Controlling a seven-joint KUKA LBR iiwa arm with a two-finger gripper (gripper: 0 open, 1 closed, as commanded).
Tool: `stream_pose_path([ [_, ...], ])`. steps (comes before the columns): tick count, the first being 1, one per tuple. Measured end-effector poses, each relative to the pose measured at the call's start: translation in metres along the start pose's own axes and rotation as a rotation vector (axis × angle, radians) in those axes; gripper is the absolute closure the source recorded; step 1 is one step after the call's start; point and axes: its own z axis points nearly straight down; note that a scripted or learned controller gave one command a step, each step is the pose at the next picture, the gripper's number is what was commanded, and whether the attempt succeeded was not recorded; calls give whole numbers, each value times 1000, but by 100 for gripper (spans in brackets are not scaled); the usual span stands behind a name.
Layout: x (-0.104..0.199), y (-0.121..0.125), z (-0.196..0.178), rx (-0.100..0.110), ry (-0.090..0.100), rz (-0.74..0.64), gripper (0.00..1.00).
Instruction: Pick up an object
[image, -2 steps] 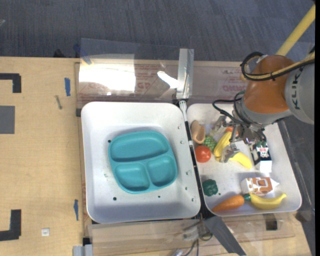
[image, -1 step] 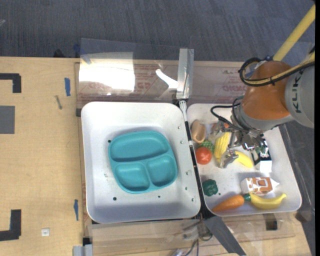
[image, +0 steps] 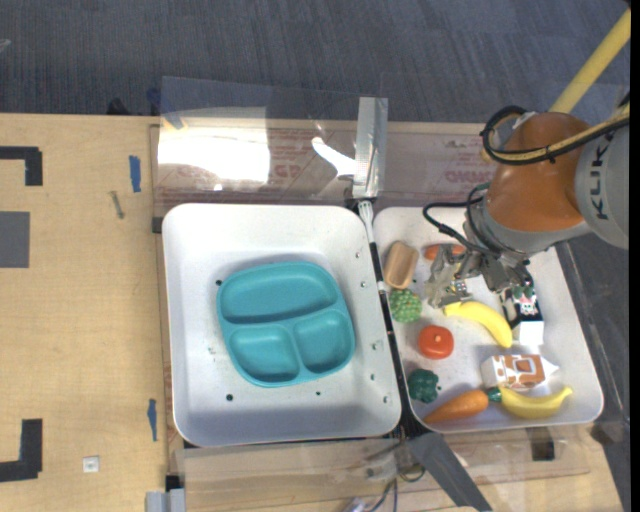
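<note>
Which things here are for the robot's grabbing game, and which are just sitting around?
For the job:
pincer
bananas
tomato
carrot
bread roll
green grapes
broccoli
small carton
right bin

Just lying about:
teal divided tray
left bin

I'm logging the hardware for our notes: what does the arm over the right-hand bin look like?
The grey robot arm bears part of dark "KUKA" lettering and ends in a rounded orange band above the wrist. Black cables loop around that band. A yellow hose runs up toward the top right. Below sits the metallic two-finger gripper.
</note>
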Motion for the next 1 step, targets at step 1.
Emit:
stream_pose_path([
  [1, 33, -62, 18, -7, 23, -273, 100],
])
